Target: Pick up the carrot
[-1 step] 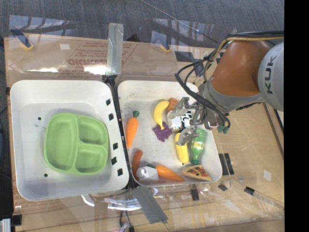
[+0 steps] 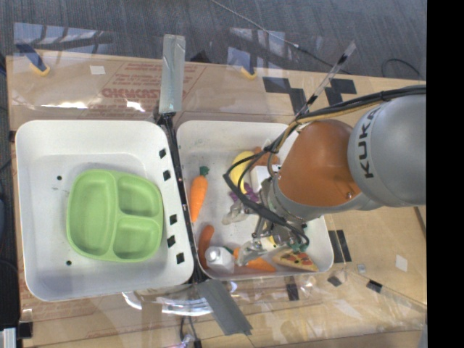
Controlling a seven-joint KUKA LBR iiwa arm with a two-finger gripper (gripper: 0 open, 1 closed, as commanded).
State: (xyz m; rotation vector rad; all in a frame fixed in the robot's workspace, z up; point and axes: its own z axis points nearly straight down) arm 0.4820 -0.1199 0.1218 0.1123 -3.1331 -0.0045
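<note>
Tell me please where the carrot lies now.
The carrot lies in the right bin, close to its left wall beside the divider between both bins, left of the gripper and above a smaller orange piece.

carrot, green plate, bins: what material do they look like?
Carrot: looks like moulded plastic toy food; even orange, smooth skin, stubby green top. Plate: likely plastic; uniform lime green, soft sheen, rounded moulded compartments. Bins: white, matte, rounded corners; probably thin formed plastic, though foam can't be ruled out.
</note>
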